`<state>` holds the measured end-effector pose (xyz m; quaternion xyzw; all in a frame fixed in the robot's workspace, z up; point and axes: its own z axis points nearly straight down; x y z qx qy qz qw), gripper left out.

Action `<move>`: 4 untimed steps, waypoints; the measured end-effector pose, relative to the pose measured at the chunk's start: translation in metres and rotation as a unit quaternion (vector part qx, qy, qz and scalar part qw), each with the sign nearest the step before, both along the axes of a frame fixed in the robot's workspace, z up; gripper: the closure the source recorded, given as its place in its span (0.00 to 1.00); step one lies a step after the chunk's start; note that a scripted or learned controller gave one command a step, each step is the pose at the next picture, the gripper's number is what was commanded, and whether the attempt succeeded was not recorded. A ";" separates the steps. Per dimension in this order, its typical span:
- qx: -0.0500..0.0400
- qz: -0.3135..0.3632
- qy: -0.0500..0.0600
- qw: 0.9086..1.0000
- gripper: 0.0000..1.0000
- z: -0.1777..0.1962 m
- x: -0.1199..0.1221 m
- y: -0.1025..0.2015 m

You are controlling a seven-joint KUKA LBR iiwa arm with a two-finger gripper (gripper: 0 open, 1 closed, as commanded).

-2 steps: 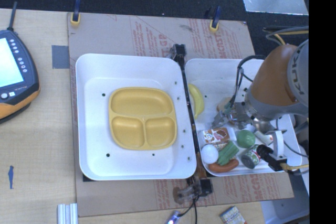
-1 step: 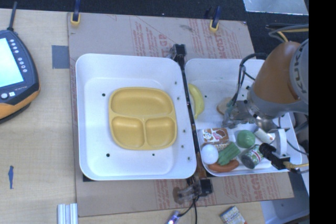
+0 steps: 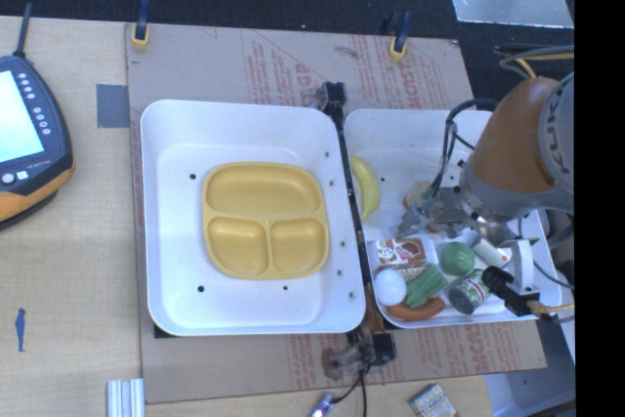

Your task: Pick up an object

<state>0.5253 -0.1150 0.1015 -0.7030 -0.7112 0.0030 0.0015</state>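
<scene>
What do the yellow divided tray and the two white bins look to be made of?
Yellow divided tray: probably moulded plastic, matte, with rounded compartment edges and even colour. Left bin and right bin: likely thin formed plastic, smooth and slightly glossy, with soft rounded rims. Neither material is certain from the look alone.

You see two smooth, glossy white plastic bins (image 3: pixel 166 210) on a matt brown cardboard sheet (image 3: pixel 283 63) over the pale wood-look surface (image 3: pixel 68 308); the yellow three-compartment tray (image 3: pixel 266 218) looks like matt plastic.
</scene>
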 end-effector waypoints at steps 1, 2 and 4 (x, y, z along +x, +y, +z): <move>0.001 -0.004 -0.001 1.000 0.00 0.011 0.064 0.009; 0.000 -0.003 -0.002 1.000 0.00 -0.008 0.047 -0.016; 0.001 -0.004 -0.002 1.000 0.00 -0.010 0.058 -0.088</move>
